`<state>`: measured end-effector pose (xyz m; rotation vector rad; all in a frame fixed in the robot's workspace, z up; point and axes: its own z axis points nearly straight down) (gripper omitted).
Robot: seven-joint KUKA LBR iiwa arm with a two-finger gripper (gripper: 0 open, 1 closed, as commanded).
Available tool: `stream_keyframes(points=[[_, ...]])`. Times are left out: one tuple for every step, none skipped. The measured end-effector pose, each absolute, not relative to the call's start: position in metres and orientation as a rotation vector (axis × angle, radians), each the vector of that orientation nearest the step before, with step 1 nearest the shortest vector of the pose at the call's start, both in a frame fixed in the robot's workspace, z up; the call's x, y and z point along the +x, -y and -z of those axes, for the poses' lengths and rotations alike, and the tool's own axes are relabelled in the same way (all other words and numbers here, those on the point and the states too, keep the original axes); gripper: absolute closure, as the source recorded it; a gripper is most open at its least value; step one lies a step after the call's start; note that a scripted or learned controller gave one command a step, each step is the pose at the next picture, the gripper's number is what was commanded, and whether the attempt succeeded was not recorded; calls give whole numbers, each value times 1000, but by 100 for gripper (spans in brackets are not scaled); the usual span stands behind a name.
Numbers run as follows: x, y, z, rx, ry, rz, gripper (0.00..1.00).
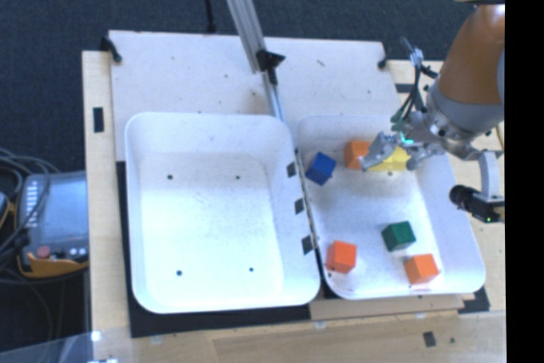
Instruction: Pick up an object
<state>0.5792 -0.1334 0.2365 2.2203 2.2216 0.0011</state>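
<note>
Hovering low in the right bin, gripper [380, 155] has yellow block [396, 159] just right of the fingers, orange block [357, 152] touching left; finger spread indiscernible.

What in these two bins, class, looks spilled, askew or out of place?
Nothing stands out. The blue block, green block and three orange blocks sit loose inside the right bin; a yellow block lies by the gripper.
</note>
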Motion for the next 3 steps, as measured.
stream_keyframes(points=[[579,125,-183,2226,-2222,6,0],[582,132,-138,2226,-2220,6,0],[583,133,-96,2224,-2215,1,0]])
